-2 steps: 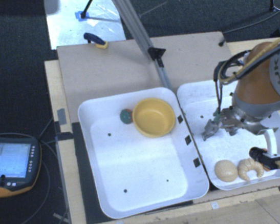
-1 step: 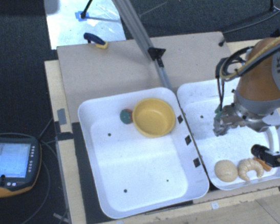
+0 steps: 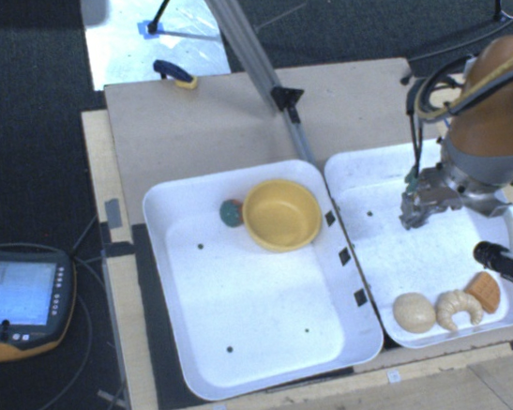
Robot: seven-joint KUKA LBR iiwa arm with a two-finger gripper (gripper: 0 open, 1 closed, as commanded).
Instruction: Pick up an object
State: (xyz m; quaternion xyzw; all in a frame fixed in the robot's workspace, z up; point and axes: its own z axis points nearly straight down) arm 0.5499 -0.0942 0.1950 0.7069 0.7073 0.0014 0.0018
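My gripper (image 3: 415,210) hangs over the upper middle of the right bin (image 3: 365,170), reaching in from the right under the orange-banded wrist. Nothing shows between it and the bin floor. Along the right bin's front edge lie a pale round bun (image 3: 414,313), a croissant (image 3: 459,309) and an orange-brown piece (image 3: 484,290), all well below the gripper. In the left bin (image 3: 257,341) a yellow bowl (image 3: 281,214) sits at the top right, with a small dark green ball (image 3: 230,212) touching its left side.
A grey pole (image 3: 248,44) slants down from the top to the gap between the bins. A teach pendant (image 3: 19,299) lies on the dark floor at the left. A black cable plug (image 3: 496,257) sticks out near the right bin's right side.
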